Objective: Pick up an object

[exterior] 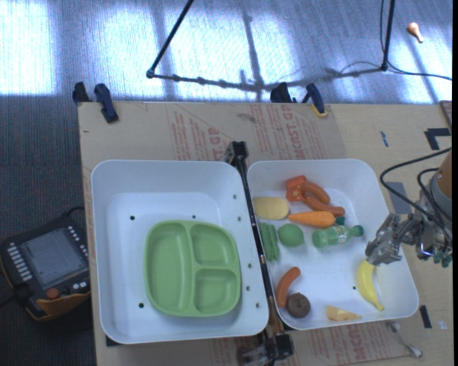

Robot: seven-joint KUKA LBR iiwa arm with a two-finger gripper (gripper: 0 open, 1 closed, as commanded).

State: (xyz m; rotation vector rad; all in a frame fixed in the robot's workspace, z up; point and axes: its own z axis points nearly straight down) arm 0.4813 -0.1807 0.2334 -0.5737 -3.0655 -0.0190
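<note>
While the gripper (383, 252) hovers empty above the banana (369, 282), whether its fingers are apart I cannot tell; descending comes next.

The gripper (383, 255) is built of pale grey metal, with slim fingers (378, 256) that carry darker linkage parts along their length. The surfaces are dull and lightly reflective. Behind the fingers sits a bulkier grey housing (430, 239) of blocky, irregular form, with small dark fittings and a greenish detail at its lower right. Black cables (405, 174) loop in curves above the housing and run toward it. An orange band (445, 175) is partly visible at the frame's right margin, above a light grey rounded wrist section (440, 194). Screws and markings are too small to make out.
</note>
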